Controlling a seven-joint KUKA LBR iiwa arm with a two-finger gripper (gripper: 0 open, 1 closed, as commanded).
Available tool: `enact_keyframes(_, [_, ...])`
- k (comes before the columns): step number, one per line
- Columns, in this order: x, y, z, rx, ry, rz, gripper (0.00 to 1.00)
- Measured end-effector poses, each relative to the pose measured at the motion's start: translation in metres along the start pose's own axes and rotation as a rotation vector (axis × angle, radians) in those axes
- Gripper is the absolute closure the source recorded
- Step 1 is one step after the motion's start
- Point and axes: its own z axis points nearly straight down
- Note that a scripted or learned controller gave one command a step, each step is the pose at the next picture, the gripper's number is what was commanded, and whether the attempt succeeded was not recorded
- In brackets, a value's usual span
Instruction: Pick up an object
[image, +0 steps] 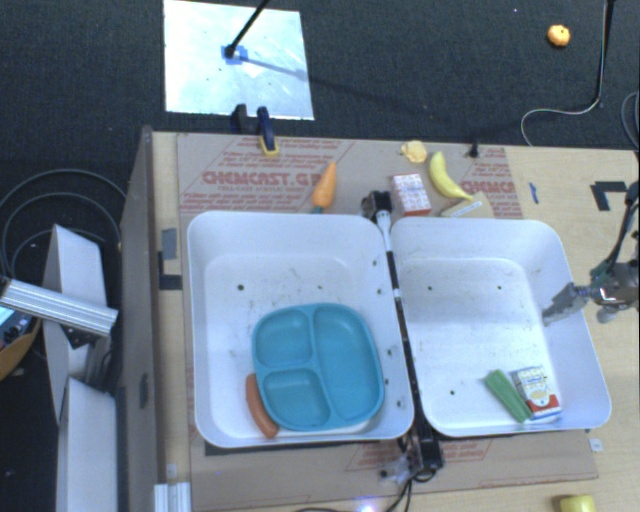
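Camera view has the gripper (570, 300) over the right bin's (470, 250) right rim, its opening impossible to tell, a green stick (507, 394) and small carton (537, 391) lying nearer.

Two white bins (300, 240), smooth plastic with a dull sheen, scuffed and speckled. Divided teal plate (316, 367), glossy plastic. Bench board (290, 170), matt printed cardboard. Floor sheet (237, 60), reflective, probably metal. Small carton (537, 392), printed card. Banana (444, 178), smooth, likely plastic.
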Motion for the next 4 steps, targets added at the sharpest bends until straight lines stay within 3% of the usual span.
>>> enact_keyframes(1, [-0.005, -0.008, 0.105, 0.008, 0.003, 0.002, 0.00])
enact_keyframes(2, [-0.005, 0.103, 0.068, -0.012, -0.004, -0.007, 0.00])
enact_keyframes(3, [-0.006, 0.062, 0.149, 0.006, 0.003, 0.003, 0.00])
enact_keyframes(4, [0.035, 0.010, 0.107, 0.002, 0.002, 0.001, 0.00])
